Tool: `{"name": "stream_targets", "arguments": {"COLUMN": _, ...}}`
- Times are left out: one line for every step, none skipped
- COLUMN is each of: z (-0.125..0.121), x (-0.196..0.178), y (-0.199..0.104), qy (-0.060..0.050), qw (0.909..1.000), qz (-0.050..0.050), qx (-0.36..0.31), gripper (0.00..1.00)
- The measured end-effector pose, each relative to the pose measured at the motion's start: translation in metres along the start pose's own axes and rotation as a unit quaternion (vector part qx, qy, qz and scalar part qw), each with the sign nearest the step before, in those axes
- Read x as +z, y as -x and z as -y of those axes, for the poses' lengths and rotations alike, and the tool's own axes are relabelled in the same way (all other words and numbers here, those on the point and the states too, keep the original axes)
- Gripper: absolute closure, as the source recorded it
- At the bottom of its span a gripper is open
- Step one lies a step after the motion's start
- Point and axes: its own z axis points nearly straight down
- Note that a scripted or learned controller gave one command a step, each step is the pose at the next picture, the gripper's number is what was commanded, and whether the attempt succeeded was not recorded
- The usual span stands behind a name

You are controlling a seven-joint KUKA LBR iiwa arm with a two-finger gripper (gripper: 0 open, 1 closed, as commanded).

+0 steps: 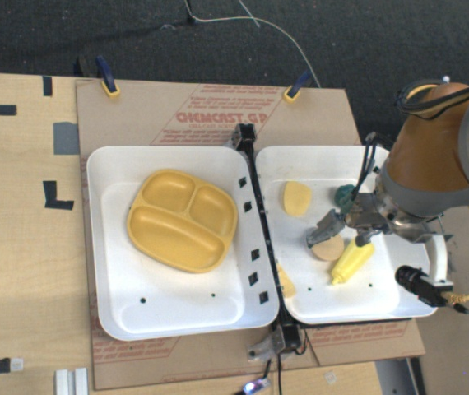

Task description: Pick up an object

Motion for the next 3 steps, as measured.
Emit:
{"name": "stream_targets", "arguments": {"z": -0.003, "x": -0.005, "y": 0.000, "qy": 0.006, "qw": 1.0000, "qz": 0.001, "qx": -0.002, "gripper": 0.00}}
{"name": "stream_targets", "arguments": {"z": -0.002, "x": 0.038, "y": -0.001, "qy": 0.003, "qw": 1.0000, "qz": 0.000, "qx": -0.001, "gripper": 0.00}}
{"name": "stream_targets", "arguments": {"z": -0.005, "x": 0.083, "y": 0.001, "qy": 0.003, "qw": 1.0000, "qz": 0.000, "qx": -0.001, "gripper": 0.00}}
